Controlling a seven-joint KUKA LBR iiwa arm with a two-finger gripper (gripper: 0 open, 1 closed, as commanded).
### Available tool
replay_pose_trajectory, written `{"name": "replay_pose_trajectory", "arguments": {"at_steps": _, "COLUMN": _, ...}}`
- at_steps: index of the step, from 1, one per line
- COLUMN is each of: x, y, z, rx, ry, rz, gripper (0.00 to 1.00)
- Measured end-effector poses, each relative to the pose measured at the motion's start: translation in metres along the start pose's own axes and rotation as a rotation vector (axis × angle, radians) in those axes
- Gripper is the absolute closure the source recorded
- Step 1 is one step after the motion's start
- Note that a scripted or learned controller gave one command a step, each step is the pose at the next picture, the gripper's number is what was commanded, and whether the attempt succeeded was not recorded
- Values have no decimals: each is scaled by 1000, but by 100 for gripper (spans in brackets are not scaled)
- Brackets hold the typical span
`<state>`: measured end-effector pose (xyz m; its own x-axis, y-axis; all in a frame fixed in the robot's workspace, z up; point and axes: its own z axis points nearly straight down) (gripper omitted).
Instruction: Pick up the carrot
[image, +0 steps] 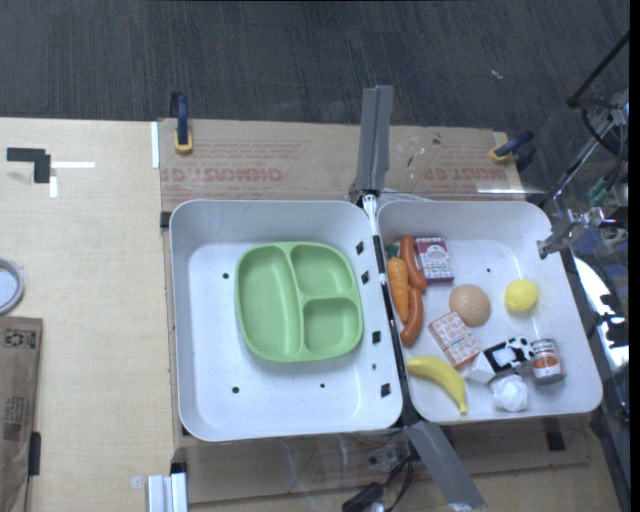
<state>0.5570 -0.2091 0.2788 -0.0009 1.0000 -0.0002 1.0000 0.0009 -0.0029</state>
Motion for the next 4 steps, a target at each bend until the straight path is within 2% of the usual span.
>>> {"name": "replay_pose_trajectory", "arguments": {"at_steps": 1, "x": 47, "y": -7, "z": 178, "rx": -3, "ry": 0, "rz": -137, "gripper": 0}}
{"name": "replay_pose_trajectory", "arguments": {"at_steps": 2, "x": 109, "y": -66, "z": 188, "rx": -2, "ry": 0, "rz": -249, "gripper": 0}}
{"name": "replay_pose_trajectory", "arguments": {"at_steps": 3, "x": 94, "y": -78, "z": 188, "rx": -2, "ry": 2, "rz": -95, "gripper": 0}}
{"name": "replay_pose_trajectory", "arguments": {"at_steps": 4, "x": 120, "y": -78, "z": 88, "rx": -3, "ry": -1, "rz": -366, "gripper": 0}}
